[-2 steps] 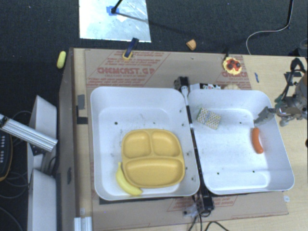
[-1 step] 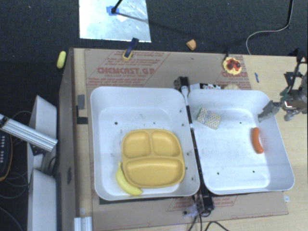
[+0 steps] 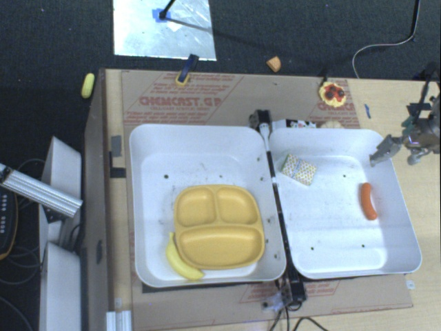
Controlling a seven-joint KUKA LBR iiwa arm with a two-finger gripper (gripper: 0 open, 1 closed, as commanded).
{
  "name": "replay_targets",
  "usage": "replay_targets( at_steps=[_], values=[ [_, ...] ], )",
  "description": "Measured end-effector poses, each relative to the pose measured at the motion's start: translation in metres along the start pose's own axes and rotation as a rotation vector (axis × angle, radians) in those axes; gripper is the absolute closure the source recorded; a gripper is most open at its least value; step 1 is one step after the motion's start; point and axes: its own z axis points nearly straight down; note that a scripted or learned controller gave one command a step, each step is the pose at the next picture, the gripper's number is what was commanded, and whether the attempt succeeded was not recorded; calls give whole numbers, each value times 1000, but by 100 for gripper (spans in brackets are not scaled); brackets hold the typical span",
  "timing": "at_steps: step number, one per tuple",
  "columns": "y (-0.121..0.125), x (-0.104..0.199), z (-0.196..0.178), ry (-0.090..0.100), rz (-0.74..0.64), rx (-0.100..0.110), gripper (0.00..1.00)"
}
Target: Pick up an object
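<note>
Gripper [image 3: 403, 145] parked at far right rim of right bin [image 3: 396, 254], can't tell if released or clenched | orange sausage [image 3: 368, 201] lies just near-left of it, best target: drop straight down, straddle its short width | patterned packet [image 3: 299, 169] far-left in that bin | yellow tray [image 3: 219, 226] and banana [image 3: 180, 261] in left bin [image 3: 148, 185] | cardboard-topped bench [image 3: 207, 95], dark carpet [image 3: 55, 33] around

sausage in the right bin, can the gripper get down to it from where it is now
Probably yes. The sausage lies alone on the bare floor of the right bin, apart from the patterned packet, with nothing over it. The gripper sits just above that bin's upper right rim, close by.
</note>
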Motion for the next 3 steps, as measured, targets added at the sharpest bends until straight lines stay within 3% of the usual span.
replay_targets(
  at_steps=[1, 2, 3],
  values=[
    [-4, 0, 81, 1, 3, 4, 0],
    [23, -1, 45, -1, 1, 0, 0],
    [-31, 0, 81, 0, 3, 4, 0]
  ],
)
